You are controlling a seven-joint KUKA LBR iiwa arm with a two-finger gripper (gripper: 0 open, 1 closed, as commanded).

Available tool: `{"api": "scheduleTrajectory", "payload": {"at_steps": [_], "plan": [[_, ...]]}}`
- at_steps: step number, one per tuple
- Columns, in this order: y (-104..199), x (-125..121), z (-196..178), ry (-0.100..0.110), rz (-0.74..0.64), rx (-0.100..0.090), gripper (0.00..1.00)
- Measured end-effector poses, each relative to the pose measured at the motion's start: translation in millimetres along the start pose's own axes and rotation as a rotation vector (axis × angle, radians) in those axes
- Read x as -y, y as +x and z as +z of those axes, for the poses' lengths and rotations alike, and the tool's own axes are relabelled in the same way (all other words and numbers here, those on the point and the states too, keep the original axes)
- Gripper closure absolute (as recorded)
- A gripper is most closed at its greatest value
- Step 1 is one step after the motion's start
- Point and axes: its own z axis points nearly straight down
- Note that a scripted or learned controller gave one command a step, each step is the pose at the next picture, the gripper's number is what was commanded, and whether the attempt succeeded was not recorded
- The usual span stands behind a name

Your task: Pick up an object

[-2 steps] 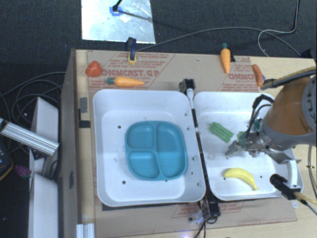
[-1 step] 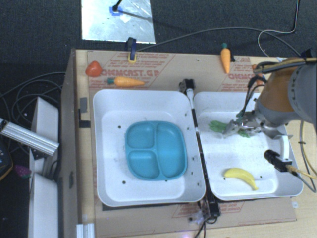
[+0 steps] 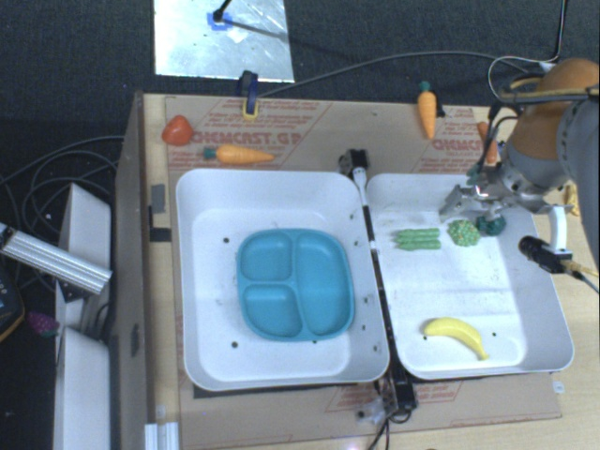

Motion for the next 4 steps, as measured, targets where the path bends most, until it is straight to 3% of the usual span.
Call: {"api": "scheduleTrajectory", "payload": {"at_steps": [1,2,3,4], "plan": [[-10,-1,1,-0.007,-0.009,-0.022,0.0],[-22,14,-29,0.003,0.002,0.0,0.0],[-23,-16,28,0.006,0.0,0.0,0.0],[-23,16,11,0.004,0.003,0.001,0.0]]}}
